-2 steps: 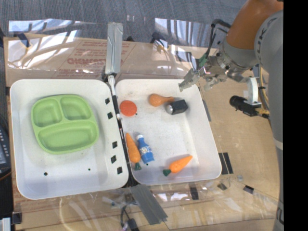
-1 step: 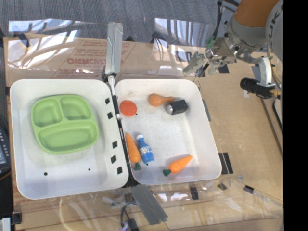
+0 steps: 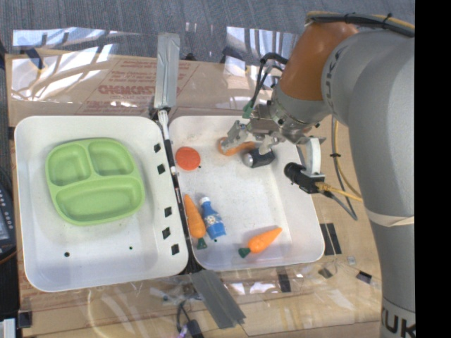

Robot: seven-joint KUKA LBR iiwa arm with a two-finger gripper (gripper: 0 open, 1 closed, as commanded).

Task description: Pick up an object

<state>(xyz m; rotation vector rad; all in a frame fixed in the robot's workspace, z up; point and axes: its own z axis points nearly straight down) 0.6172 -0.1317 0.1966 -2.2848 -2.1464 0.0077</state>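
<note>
My gripper (image 3: 246, 145) hangs over the back of the right bin (image 3: 299, 220), reaching in from the right. An orange, carrot-like piece (image 3: 232, 147) shows between its fingers, and they are shut on it. Left of it, a round red-orange object (image 3: 187, 158) lies on the bin floor. A carrot (image 3: 194, 219) rests along the bin's left wall, with a small blue and white bottle (image 3: 213, 220) beside it. Another carrot (image 3: 261, 240) lies near the front wall.
The left bin (image 3: 28, 245) holds a green divided plate (image 3: 94, 179). A black-clipped divider (image 3: 169, 189) separates the two bins. Cables and a black fitting (image 3: 303, 178) hang off the arm over the right bin's right rim.
</note>
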